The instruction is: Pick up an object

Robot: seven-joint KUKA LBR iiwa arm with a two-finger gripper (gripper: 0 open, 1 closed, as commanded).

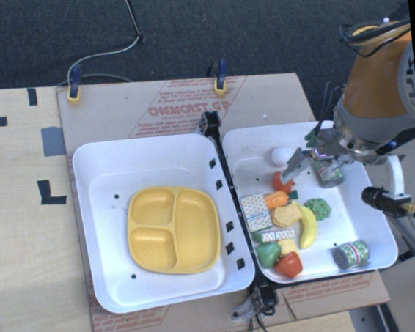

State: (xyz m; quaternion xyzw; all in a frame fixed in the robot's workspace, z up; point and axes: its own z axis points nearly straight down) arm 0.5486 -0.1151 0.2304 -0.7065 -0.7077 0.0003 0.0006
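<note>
Camera view looks down on two white bins: the left bin (94, 210) carries a yellow divided plate (174, 229), and the right bin (379, 224) holds a heap of toy food. The end effector (311, 159) hangs over the upper part of the right bin, near a white egg (281, 154) and just above a red piece (281, 182); whether its fingers are parted or closed I cannot tell, and nothing is seen between them.

To do the pick well, I would judge the crowded middle a poor target: the banana (309, 226), broccoli (317, 208), carrot (276, 199) and corn (286, 215) lie touching one another, so a descent there risks nudging neighbours. The grey can (352, 254), lying on its side well apart near the lower right corner, or the egg (round, and likely to roll) stand freer. A straight vertical approach, centred on one item, seems best.

As for writing, the cardboard sheet (187, 108) on the tabletop bears red print reading roughly "CHEMCAST GP"; labels on the small packets (255, 209) are too small to read.
</note>
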